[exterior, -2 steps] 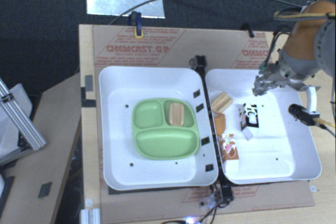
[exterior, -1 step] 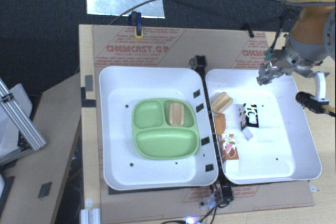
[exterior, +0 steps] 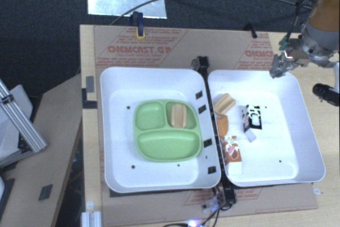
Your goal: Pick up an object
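Observation:
In the right bin (exterior: 297, 130) lie a tan bread-like piece (exterior: 224, 103), an orange piece (exterior: 222, 125) below it, a black and white packet (exterior: 252, 117), and a red and white wrapper (exterior: 232, 151) near the divider. My gripper (exterior: 278, 68) hangs above the right bin's far right corner, away from all of these items. Nothing shows beneath it. In the left bin (exterior: 114, 130) a green divided plate (exterior: 166, 142) holds a tan bun (exterior: 178, 115) in its upper right compartment.
A black clamp strip (exterior: 210, 125) runs between the two bins. The bins rest on a cardboard sheet (exterior: 159, 48) on the bench. A grey metal frame (exterior: 18, 119) stands at the left edge. A cable arcs across the dark floor behind the bench.

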{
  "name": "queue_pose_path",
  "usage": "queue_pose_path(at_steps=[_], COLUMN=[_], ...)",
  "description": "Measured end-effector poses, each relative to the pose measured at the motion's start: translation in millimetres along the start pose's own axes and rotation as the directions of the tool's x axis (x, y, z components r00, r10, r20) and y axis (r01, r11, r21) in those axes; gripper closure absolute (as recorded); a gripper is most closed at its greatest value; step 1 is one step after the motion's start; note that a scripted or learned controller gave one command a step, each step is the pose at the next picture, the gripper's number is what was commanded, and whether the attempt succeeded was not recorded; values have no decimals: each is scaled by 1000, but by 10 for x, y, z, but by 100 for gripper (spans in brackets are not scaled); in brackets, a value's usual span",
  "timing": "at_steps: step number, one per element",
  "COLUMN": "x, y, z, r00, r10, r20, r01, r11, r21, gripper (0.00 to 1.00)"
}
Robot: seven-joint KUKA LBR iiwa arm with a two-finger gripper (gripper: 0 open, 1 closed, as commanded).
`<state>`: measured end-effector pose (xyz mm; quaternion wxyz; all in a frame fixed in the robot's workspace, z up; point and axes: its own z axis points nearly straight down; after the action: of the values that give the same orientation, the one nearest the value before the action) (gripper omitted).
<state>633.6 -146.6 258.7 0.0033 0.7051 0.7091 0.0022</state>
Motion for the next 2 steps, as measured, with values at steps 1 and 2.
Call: queue_pose_path(at_steps=[1, 2], x=[559, 1115], y=[99, 171], z=[-20, -31], r00=[1000, 1000], r10=[-3, -4], r20=[-2, -2], r01=[3, 4], r11=[1000, 1000], r21=[5, 5], gripper=[100, 100])
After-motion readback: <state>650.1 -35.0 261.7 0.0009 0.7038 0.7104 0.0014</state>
